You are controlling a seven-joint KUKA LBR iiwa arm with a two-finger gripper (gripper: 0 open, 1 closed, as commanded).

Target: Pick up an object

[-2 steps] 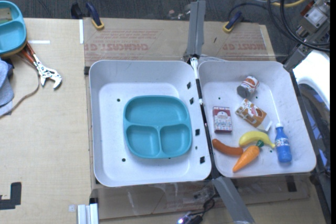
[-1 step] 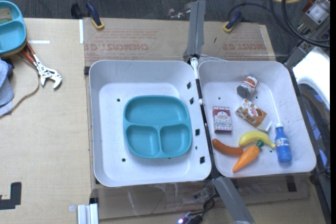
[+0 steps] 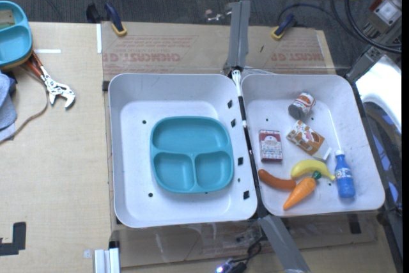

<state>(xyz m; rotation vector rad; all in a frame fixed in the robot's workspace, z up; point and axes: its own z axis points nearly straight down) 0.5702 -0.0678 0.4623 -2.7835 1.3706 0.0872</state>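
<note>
The right bin [image 3: 358,105] holds several small objects. A small can [image 3: 302,105] lies near its back, with a red box [image 3: 271,145] and a printed snack packet [image 3: 307,138] below it. Toward the front lie a yellow banana [image 3: 312,168], an orange-red sausage [image 3: 277,179] and a carrot [image 3: 300,193], all close together. A blue bottle [image 3: 344,177] lies at the front right. In the left bin [image 3: 128,105] sits a teal divided plate [image 3: 192,154].
A wrench [image 3: 57,93], a teal container [image 3: 13,34] and a grey cloth [image 3: 6,109] lie on the bench at the left. Two clamps [image 3: 115,21] [image 3: 282,26] hold cardboard behind the bins. Cables hang at the top right.
</note>
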